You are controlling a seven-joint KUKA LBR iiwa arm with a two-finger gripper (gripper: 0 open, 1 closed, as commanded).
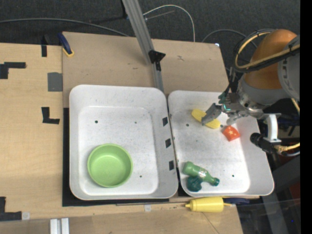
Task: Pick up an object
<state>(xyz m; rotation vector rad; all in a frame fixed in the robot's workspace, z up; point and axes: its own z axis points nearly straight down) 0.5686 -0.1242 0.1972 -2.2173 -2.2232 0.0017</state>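
Your bench (pixel 112 67) is tan board over dark carpet, with two white bins side by side. The right bin (pixel 253 179) holds a yellow piece (pixel 199 115), with the gripper (pixel 213 115) low against it; finger spread cannot be told. An orange block (pixel 231 133) sits just beside them.

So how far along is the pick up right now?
Nothing is lifted yet. The hand is down in the right bin, right at the yellow object, with the orange piece beside it. Whether it has a grip is unclear. The grasp and lift are still to come. The green bottle and green bowl lie untouched.
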